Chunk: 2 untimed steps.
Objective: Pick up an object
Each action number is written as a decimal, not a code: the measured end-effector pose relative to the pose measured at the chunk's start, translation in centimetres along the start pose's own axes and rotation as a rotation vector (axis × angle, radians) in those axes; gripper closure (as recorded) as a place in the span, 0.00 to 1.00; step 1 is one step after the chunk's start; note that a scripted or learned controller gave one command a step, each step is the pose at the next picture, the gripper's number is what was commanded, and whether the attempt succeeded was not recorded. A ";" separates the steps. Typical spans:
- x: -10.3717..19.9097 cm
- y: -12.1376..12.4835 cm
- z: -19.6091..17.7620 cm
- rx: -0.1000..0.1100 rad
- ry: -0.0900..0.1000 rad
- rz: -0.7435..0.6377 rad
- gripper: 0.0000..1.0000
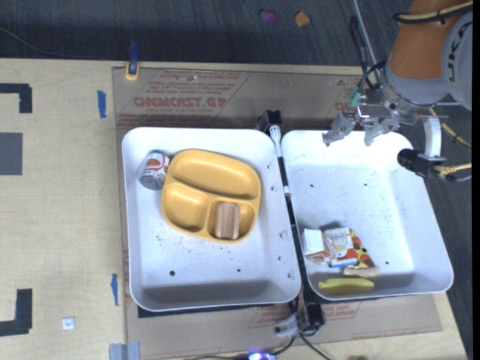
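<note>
**Both bins loaded, my gripper up over the right bin's back rim**

Nearest the camera, along the front wall of the right bin (420, 223), lies a slim yellow banana-shaped piece (346, 284), flat and pointing left to right. Starting from the left, though: the left bin (150, 268) holds a small can (154, 169) with a red and white label, tipped on its side in the back left corner and touching the edge of a yellow divided tray (212, 192). That tray sits at a slant across the back half of the bin. It has one large compartment and two smaller ones, and the small front right compartment holds a brownish cylinder (226, 220), roughly upright.

Between the bins runs a dark divider bar (283, 193).

Over in the right bin, the objects are gathered near the front. A small carton (338, 241) with a pale front and colourful print lies just behind the banana-shaped piece, partly on top of an orange and red packet (361, 259), with a white flat piece (313, 240) just beside it on the left. All of these are loose in the bin, well apart from my tool.

My gripper (353, 135) hangs above the far rim of the right bin, fingers spread wide, with nothing between them.
</note>
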<state>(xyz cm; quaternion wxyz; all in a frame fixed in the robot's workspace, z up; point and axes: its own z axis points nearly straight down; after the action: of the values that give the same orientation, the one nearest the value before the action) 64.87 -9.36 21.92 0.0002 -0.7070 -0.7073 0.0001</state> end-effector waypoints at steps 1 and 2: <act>-1.2 -3.2 12.4 -0.004 -0.001 0.000 0.00; -1.0 -11.6 13.0 -0.012 -0.003 0.001 0.00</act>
<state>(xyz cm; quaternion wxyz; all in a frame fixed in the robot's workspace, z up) 53.29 -10.38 8.93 -0.0051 -0.7074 -0.7067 -0.0031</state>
